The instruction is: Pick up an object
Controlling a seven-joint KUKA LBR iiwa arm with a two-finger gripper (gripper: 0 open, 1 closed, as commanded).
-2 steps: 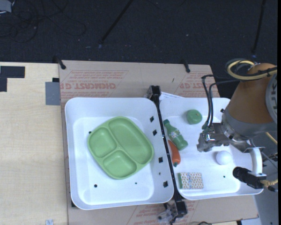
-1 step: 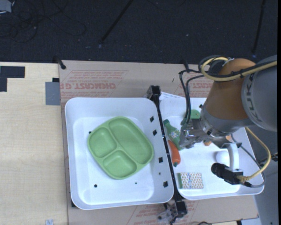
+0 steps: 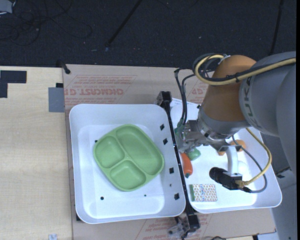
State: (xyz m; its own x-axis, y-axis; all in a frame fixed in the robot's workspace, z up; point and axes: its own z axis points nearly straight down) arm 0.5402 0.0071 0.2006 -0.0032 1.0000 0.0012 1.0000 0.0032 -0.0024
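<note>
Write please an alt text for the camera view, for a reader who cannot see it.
A grey robot arm with an orange band reaches from the right down into the right white bin, its claw low above an orange object and a small patterned packet. The left white bin holds a green divided plate.

Red mirrored print on cardboard sheet [image 3: 97, 90] under the bins, not legible, "UK" letters on arm [image 3: 250, 101]

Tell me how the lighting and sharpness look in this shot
Camera view: even, bright light on both white bins, with the green divided plate fairly crisp; the floor behind goes nearly black; the gripper area under the arm is shaded and soft, so small items there blur together.
</note>
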